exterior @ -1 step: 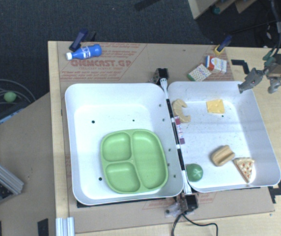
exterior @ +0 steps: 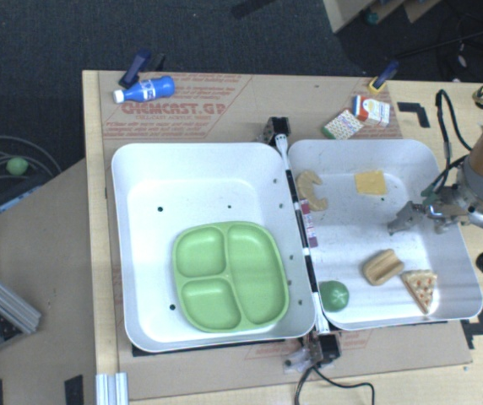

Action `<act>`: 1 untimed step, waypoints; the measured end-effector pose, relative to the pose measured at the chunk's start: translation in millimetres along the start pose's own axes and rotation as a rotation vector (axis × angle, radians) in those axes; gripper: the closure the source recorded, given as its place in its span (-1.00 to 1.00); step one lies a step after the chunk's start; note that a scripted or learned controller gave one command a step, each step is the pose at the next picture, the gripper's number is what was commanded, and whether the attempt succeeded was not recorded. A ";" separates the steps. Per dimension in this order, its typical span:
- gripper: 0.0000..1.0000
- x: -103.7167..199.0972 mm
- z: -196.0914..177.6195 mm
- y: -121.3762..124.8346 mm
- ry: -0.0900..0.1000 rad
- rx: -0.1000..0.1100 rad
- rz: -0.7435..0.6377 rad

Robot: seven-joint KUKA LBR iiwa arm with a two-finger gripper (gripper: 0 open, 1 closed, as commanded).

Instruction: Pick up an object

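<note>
We're hovering the gripper (exterior: 404,218), fingers spread and empty, near the right bin's (exterior: 343,152) right edge; bread roll (exterior: 382,267) is lying nearest, toward the bench's front edge.

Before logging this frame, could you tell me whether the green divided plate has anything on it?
Empty. The green divided plate lies flat in the left bin, all three compartments showing bare green.

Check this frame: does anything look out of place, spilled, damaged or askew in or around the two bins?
Nothing looks spilled or broken. The green divided plate lies flat in the left bin; the toy foods lie scattered in the right bin. One oddity: a blue-and-white bottle and small cartons lie outside the bins on the bench.
</note>
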State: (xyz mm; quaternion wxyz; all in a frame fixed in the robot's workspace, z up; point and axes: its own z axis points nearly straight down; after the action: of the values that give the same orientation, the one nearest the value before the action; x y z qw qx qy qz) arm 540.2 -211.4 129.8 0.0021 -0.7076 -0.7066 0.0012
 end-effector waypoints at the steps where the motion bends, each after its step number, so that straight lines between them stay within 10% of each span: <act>1: -1.00 93.0 0.8 111.6 0.000 -0.007 -0.005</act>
State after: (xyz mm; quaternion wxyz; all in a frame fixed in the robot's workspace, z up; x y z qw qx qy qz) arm 651.9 -118.5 128.6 -0.0002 -0.7059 -0.7083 -0.0012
